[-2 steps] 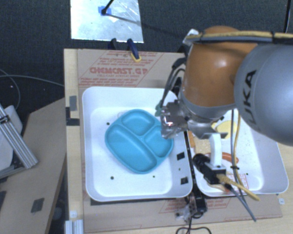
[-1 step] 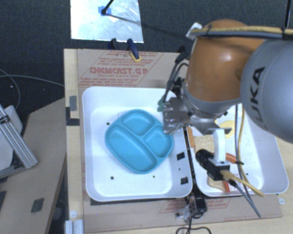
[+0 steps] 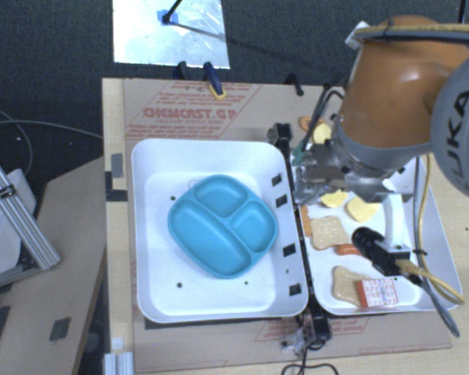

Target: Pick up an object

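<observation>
Nearest the camera, in the front corner of the right bin (image 3: 445, 276), a red-and-white packet (image 3: 373, 292) is lying against a toast slice (image 3: 343, 282). Just behind them a thin orange strip (image 3: 345, 249) is resting beside a second toast slice (image 3: 328, 231), and two yellow pieces (image 3: 363, 208) are sitting a little farther back, near the arm. To their left, the left bin (image 3: 152, 287) is holding a blue three-compartment plate (image 3: 223, 225), which is lying flat and turned at an angle near the bin's middle. The grey-and-orange arm is reaching in from the right and hanging over the far half of the right bin, with the hand (image 3: 322, 176) sitting close to the divide between the two bins; the arm's bulk is covering it, so whether it is open or closed cannot be told, and nothing is showing in its grip. Beyond the arm, a small yellow round piece (image 3: 321, 133) is lying by the bin's far edge. Farther back, both bins are resting on a cardboard sheet (image 3: 187, 108) with red lettering.
</observation>
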Tool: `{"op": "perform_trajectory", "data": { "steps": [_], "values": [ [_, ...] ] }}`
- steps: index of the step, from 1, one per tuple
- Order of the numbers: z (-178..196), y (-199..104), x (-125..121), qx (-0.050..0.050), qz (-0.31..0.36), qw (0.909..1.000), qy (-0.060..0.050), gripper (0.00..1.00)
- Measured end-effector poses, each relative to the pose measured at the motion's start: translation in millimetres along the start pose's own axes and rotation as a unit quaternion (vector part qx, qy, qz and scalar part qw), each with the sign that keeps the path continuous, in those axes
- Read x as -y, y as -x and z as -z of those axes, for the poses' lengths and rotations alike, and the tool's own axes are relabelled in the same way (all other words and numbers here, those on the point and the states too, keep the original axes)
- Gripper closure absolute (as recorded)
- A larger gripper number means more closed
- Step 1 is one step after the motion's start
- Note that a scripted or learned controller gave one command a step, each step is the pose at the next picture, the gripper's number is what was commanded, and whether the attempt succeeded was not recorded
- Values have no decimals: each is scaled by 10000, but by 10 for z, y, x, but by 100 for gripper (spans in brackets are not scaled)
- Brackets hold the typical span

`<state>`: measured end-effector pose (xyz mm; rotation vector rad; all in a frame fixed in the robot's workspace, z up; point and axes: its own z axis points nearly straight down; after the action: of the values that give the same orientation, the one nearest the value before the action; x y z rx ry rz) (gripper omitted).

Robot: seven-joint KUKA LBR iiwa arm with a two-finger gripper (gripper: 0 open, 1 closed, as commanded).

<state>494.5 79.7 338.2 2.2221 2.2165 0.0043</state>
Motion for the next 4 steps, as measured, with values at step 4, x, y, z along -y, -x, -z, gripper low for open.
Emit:
{"op": "perform_trajectory", "data": {
  "steps": [4],
  "values": [
    [-404, 8, -341, 2, 11, 10000, -14, 100]
  ]
}}
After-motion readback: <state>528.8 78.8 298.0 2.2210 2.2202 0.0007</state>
